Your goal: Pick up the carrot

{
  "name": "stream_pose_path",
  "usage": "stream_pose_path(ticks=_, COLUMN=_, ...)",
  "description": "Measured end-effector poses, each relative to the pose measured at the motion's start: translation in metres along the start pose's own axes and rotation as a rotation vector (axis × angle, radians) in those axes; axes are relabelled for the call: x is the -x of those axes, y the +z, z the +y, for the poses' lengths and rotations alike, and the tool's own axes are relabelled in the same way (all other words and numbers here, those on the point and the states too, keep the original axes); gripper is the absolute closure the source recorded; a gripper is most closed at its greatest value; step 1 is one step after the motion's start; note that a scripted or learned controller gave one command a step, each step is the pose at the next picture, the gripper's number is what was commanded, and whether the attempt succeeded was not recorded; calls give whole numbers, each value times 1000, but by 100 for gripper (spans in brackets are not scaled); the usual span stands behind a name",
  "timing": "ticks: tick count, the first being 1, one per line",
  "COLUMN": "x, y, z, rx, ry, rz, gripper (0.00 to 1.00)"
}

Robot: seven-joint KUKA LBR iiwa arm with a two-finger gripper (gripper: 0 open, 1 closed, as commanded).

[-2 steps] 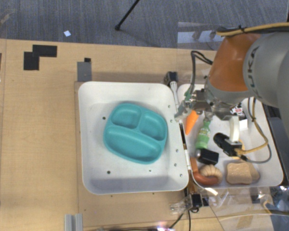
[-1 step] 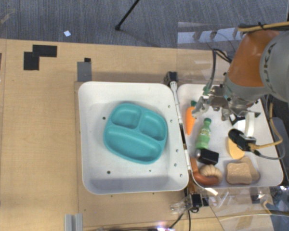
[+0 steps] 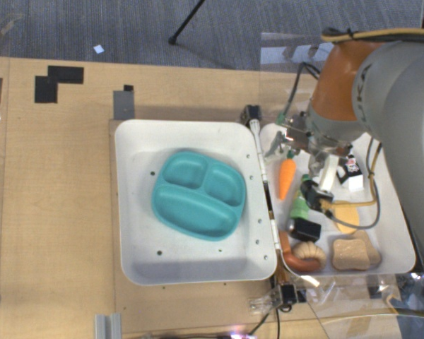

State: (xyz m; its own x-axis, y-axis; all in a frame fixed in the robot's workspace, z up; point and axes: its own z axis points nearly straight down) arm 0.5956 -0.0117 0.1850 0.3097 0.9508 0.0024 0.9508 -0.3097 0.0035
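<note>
Carrot [image 3: 287,178] lying in right bin [image 3: 396,210], close to its left wall, lengthwise near-to-far — clear for a top grasp. Claw [image 3: 307,162] poised just right of carrot; opening indeterminate, no object visibly held.

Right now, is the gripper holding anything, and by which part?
Cannot tell. The gripper sits right at the top end of the carrot in the right bin, but no grip on it is visible.

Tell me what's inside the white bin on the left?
A teal plastic divided plate lies alone in the left shallow white bin. The bin floor beneath the plate is covered, so anything there can't be seen.
</note>
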Motion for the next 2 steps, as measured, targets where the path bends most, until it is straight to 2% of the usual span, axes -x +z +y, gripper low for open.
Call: stream_pose_path(ticks=2, x=1, y=0, z=0, rx=0, ry=1, rz=-1, gripper=0)
